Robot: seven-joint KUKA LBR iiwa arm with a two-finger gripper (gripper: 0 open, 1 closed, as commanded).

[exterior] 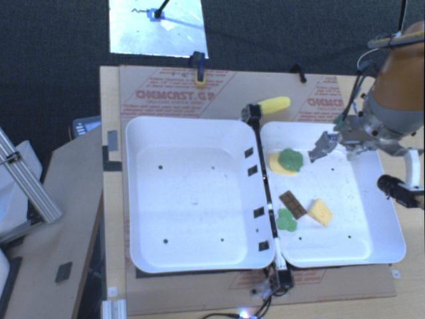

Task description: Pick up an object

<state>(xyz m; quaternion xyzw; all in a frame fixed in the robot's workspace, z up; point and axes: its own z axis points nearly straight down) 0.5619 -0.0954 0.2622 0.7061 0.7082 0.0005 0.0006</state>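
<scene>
Two shallow white bins side by side on a worktop (113,98) topped with printed cardboard (219,88), left bin (192,191) and right bin (352,238) meeting along a dark seam with black clips (264,191). Just behind that seam, a yellow-handled tool (271,105); at the cardboard's far edge, a small blue and yellow clamp (198,68). Beyond, a shiny metal sheet (158,18) on dark carpet (46,52).
</scene>
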